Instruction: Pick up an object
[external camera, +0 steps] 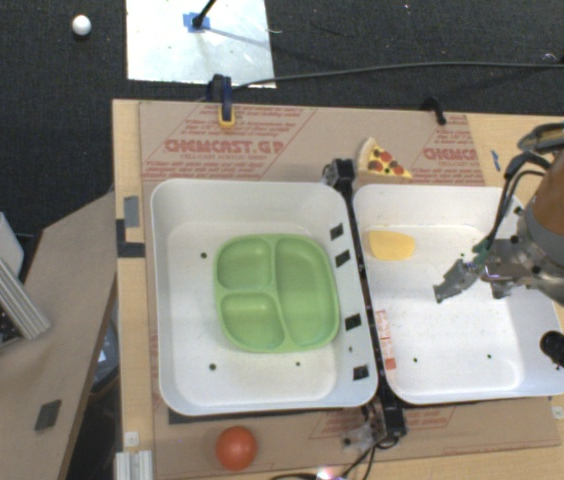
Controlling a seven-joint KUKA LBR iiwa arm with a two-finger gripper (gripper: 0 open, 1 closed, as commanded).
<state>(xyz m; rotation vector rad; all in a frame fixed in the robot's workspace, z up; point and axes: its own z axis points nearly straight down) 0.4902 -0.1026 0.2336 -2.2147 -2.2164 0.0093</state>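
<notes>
Claw [454, 286] near yellow piece [391, 244]

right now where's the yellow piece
The yellow piece lies in the right bin, near its top-left corner, left of the claw.

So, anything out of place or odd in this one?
Two things sit outside the bins: a toy pizza slice on the board behind the right bin, and an orange ball in front of the left bin.

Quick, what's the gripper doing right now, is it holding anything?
Gripper: over the right bin, nothing visibly held; open or closed cannot be told.
</notes>
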